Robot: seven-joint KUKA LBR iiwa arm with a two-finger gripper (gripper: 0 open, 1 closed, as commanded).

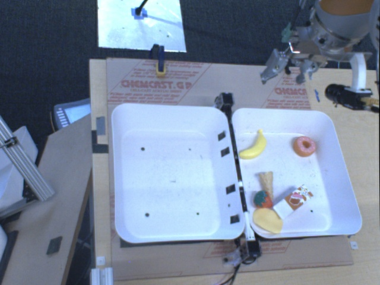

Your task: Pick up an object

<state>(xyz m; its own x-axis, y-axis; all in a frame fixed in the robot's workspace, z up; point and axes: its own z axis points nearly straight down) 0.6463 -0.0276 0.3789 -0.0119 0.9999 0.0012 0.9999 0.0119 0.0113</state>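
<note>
My gripper hangs high above the back edge of the right bin, open, with nothing between its fingers. In that bin lie a yellow banana near the back left, a pink frosted donut to its right, an ice cream cone in the middle, a small green and red toy below it, a white and red packet and a yellow chip-like piece at the front.
The left bin stands beside the right one, with a black divider strip between them. A silver sheet lies at the back. A yellow and blue clamp sits behind the left bin.
</note>
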